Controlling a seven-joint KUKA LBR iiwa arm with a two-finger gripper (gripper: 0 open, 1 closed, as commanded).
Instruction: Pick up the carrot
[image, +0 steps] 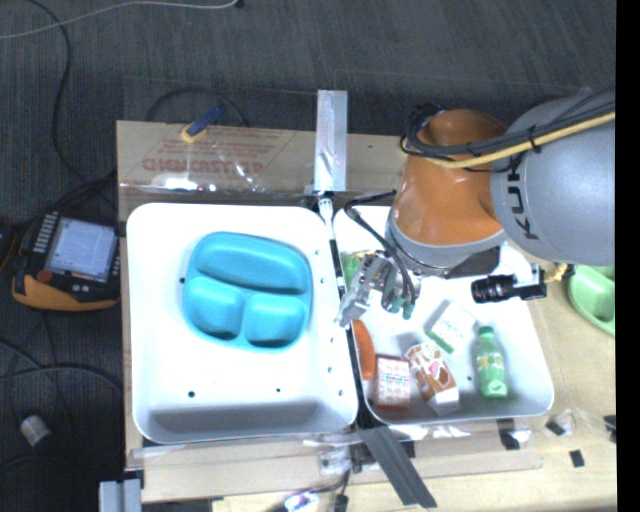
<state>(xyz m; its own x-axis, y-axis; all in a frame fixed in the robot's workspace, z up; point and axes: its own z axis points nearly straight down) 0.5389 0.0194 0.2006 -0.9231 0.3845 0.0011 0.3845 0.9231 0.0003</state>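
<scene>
In the camera view, the right bin (540, 385) holds the carrot (365, 350), a smooth orange stick just below the hand (372, 292), beside small cartons (432, 372) and a green bottle (489, 362). The left bin (160, 400) holds a blue divided tray (247, 290). The arm (470, 200) bends down over the right bin; whether its hand is wide or narrow, I cannot tell.

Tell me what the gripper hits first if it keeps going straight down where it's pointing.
Likely the carrot: it lies just below the gripper, along the right bin's left wall. Depth is unclear from this slanted view.
</scene>
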